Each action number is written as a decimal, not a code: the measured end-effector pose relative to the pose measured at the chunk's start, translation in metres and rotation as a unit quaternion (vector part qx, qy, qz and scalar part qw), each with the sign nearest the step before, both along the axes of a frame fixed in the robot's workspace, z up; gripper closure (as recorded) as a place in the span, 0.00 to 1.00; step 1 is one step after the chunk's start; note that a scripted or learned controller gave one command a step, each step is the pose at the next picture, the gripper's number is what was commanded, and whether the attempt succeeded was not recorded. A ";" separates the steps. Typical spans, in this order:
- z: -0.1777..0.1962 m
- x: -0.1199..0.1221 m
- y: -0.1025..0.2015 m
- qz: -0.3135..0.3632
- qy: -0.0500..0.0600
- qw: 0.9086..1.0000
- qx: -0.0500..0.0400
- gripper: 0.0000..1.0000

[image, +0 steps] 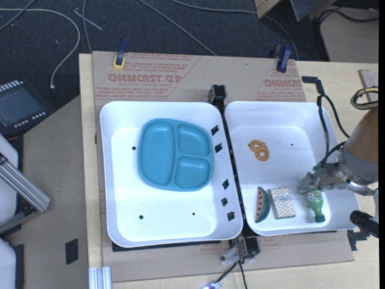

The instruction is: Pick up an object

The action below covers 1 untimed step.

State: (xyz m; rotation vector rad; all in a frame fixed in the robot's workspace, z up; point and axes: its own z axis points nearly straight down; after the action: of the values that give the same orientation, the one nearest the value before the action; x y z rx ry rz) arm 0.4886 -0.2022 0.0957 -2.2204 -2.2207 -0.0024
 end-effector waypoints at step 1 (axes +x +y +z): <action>0.064 -0.001 0.000 0.000 -0.003 1.000 -0.002 1.00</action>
State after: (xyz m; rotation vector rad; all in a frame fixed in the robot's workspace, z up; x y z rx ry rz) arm 0.4879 -0.2025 0.1597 -2.2249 -2.2266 -0.0044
